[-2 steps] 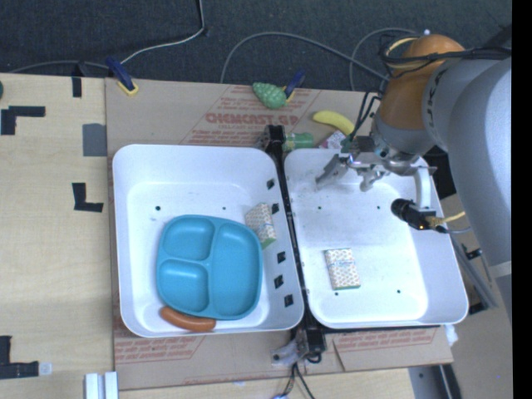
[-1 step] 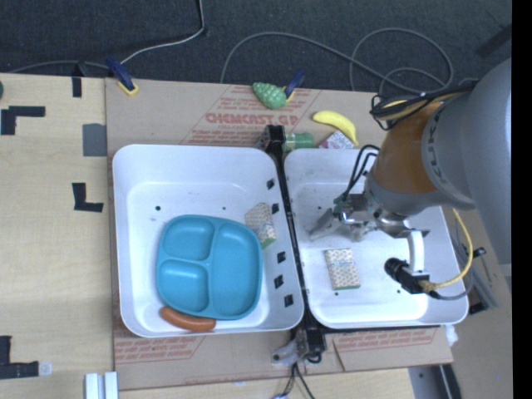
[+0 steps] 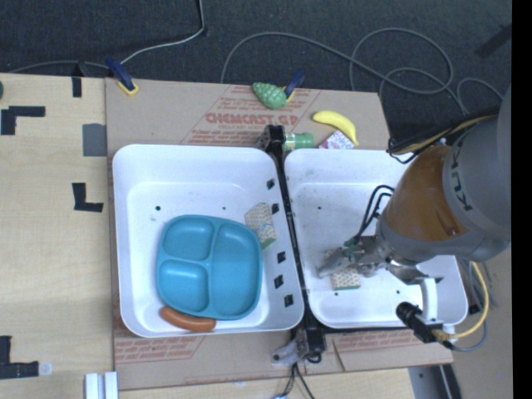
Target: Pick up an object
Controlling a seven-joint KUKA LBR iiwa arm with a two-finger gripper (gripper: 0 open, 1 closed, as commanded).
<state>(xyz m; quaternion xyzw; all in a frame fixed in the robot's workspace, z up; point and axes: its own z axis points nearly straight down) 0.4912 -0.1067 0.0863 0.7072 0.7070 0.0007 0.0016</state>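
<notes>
Your arm (image 3: 449,198) looms largest, its grey bulk and orange band covering the right bin (image 3: 332,310) from three o'clock. Claw (image 3: 342,260) sits low in that bin, right over a small patterned packet (image 3: 346,280); you can't tell how far its jaws are parted or whether they grip it, the tips blur into the packet. Over in the left bin (image 3: 133,223): blue divided plate (image 3: 209,266), an orange sausage (image 3: 188,320) at its six o'clock, half tucked under the rim. Beyond the bins at twelve o'clock, a banana (image 3: 336,124) lies on the worktop.
</notes>
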